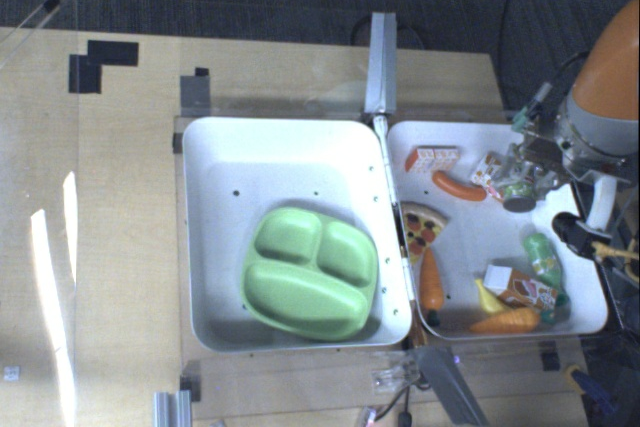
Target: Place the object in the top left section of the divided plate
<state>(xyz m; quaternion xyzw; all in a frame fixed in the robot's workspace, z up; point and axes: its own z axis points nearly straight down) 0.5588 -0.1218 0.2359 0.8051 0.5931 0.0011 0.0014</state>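
Observation:
A green divided plate (311, 273) lies in the left white bin (215, 215), toward its front right. It has two small sections at the back and one large section at the front; the back-left section (288, 235) holds nothing. My gripper (517, 185) hangs low over the back right of the right bin (455, 140), right beside a small red-and-white packet (487, 173) and just right of a red sausage (459, 186). The gripper's dark body hides what lies under it.
The right bin also holds a white-and-red box (433, 157), a pizza slice (420, 230), two carrots (431, 281) (505, 321), a yellow banana (485, 296), a brown carton (522, 287) and a green bottle (543, 256). A metal post (381, 65) stands behind the bins' shared wall.

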